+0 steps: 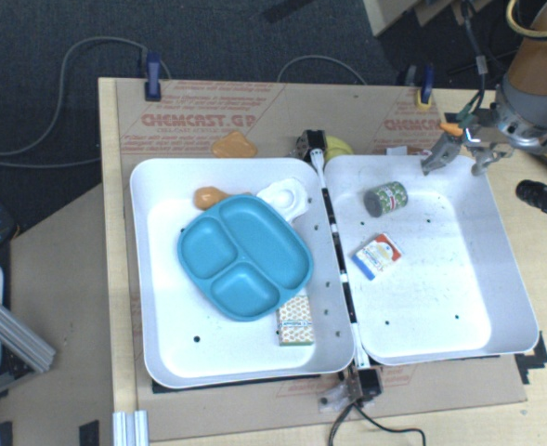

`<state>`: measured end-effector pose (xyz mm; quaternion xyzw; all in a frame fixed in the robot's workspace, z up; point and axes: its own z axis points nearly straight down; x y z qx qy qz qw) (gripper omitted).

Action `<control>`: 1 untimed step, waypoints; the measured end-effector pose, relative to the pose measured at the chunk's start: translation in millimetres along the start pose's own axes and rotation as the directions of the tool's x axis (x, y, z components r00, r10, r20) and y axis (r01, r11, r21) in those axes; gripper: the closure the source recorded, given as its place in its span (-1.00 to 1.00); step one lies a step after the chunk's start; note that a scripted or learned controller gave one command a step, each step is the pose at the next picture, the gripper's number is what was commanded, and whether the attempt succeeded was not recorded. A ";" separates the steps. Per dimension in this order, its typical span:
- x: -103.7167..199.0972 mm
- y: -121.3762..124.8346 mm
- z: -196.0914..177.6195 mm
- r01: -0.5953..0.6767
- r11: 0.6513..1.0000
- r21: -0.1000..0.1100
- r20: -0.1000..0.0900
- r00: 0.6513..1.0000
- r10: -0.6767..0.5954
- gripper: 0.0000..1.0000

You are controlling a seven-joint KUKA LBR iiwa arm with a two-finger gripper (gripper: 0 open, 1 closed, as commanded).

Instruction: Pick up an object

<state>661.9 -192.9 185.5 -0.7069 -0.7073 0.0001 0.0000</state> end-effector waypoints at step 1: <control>49.1 5.0 21.5 0.005 1.000 0.003 -0.003 1.000 -0.005 -1.00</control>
